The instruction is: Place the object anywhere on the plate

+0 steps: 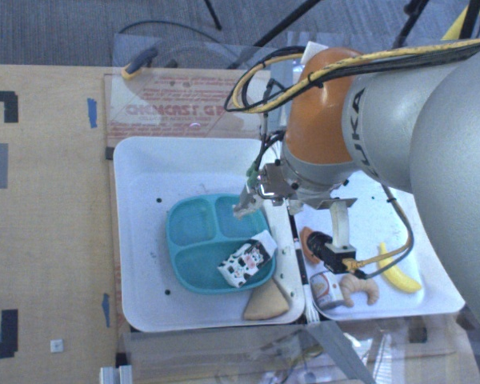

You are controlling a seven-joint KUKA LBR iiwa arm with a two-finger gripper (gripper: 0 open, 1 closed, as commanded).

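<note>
Hiding much of the right bin (432, 294), the arm leaves the end effector (246, 206) state unclear.

I work in a robotics lab. My bench (48, 214) is plain plywood marked with black squares and scraps of blue tape (92, 112), and two shallow white bins (136, 174) sit side by side on it. Beyond the bench lies grey carpet (104, 6), crossed by black tripod legs (208, 2). Yellow and black cables (400, 54) run along my grey arm (432, 134).
</note>
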